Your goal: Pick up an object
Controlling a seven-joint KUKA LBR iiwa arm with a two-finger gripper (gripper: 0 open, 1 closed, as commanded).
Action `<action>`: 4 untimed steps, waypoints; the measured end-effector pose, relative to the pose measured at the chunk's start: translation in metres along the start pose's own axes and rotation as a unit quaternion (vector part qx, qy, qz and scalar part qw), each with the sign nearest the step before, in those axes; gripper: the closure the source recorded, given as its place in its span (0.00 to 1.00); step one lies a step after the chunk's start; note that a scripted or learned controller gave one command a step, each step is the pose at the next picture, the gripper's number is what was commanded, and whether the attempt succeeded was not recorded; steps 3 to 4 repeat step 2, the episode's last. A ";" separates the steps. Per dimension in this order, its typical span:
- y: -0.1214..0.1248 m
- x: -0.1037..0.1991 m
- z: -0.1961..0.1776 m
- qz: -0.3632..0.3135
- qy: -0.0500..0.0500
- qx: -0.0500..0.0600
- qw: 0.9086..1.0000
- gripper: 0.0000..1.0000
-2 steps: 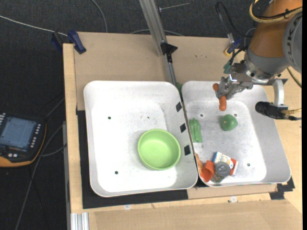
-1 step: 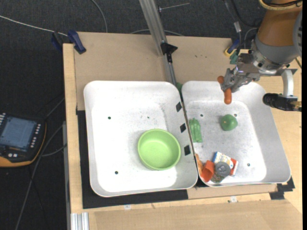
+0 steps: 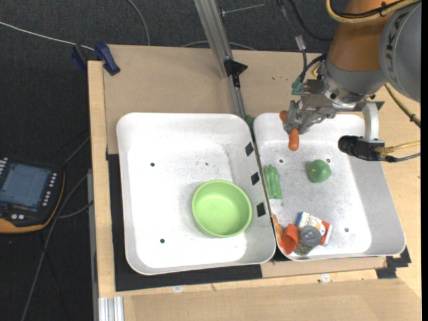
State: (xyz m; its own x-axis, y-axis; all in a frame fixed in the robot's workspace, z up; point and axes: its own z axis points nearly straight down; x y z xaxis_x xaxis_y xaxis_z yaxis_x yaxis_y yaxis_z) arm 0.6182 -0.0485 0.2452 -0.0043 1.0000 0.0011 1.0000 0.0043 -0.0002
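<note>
My gripper [image 3: 295, 128] hangs over the back left part of the right bin [image 3: 378, 209]. It is shut on a small orange carrot-shaped object [image 3: 293, 140], which sticks down from between the fingers, above the bin floor. A round green fruit-like object [image 3: 319, 171] lies in the middle of the right bin, to the right of and nearer than the gripper. A long green object [image 3: 271, 181] rests along the right bin's left wall.
In the right bin's front left corner lie an orange piece [image 3: 289, 238], a grey disc [image 3: 309, 237] and a colourful small box [image 3: 317, 223]. A green bowl [image 3: 222, 208] stands in the left bin [image 3: 137, 139]. A metal pole [image 3: 217, 32] rises behind the bins.
</note>
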 end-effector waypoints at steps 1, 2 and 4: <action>-0.014 0.055 0.012 0.000 0.000 0.000 1.000 1.00; -0.032 0.107 0.021 0.000 0.000 0.000 1.000 1.00; -0.032 0.107 0.021 0.000 0.000 0.000 1.000 1.00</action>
